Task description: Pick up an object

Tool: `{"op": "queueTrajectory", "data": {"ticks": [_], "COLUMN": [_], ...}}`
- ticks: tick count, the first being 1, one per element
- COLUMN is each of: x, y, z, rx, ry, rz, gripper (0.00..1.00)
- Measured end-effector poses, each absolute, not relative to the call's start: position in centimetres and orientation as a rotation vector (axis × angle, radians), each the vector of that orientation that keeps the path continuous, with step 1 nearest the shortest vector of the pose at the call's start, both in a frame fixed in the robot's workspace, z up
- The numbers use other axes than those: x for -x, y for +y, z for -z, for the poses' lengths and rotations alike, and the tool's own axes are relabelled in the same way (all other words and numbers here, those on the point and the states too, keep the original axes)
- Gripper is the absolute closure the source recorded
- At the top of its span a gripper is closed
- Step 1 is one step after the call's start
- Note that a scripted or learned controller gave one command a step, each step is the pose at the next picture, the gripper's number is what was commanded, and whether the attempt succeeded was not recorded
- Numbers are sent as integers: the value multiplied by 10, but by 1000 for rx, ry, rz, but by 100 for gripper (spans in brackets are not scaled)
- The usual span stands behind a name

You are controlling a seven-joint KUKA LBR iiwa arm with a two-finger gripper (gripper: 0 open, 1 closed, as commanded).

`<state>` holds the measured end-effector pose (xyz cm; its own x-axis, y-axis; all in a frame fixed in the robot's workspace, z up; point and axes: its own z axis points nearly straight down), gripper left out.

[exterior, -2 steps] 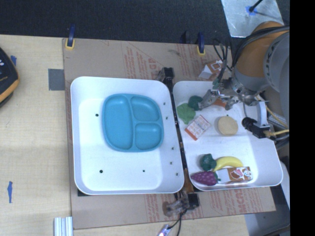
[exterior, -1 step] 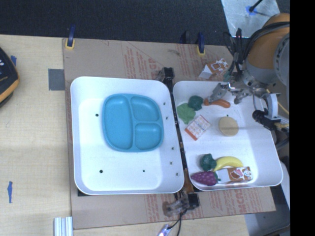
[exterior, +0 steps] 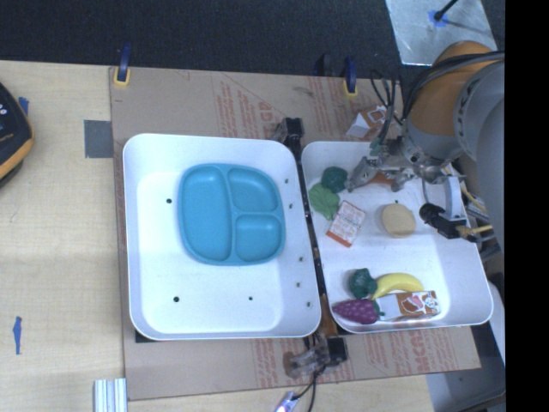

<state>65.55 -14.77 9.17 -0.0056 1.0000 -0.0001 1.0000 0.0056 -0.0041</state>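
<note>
Camera view: arm [exterior: 467, 101] over right bin [exterior: 467, 303]

The right bin [exterior: 463, 269] holds the loose objects. Two green leafy pieces [exterior: 327, 191] lie near its upper left corner, a small red-and-white packet [exterior: 346, 223] just below them, and a round tan bun [exterior: 398, 220] toward the middle. Along the lower edge lie a dark green piece [exterior: 361, 282], purple grapes [exterior: 355, 311], a yellow banana [exterior: 399, 283] and a printed carton [exterior: 419, 304].

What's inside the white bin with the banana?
The right bin holds a banana, grapes, a beige round, green toys and two small packets; the gripper covers part.
</note>
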Motion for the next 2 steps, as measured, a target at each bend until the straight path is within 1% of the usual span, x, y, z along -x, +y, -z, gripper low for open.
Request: {"op": "queueTrajectory", "data": {"ticks": [2], "x": [-656], "y": [-144], "z": [-92], "rx": [2213], "ry": [-2225], "rz": [-4], "gripper": [0]}}
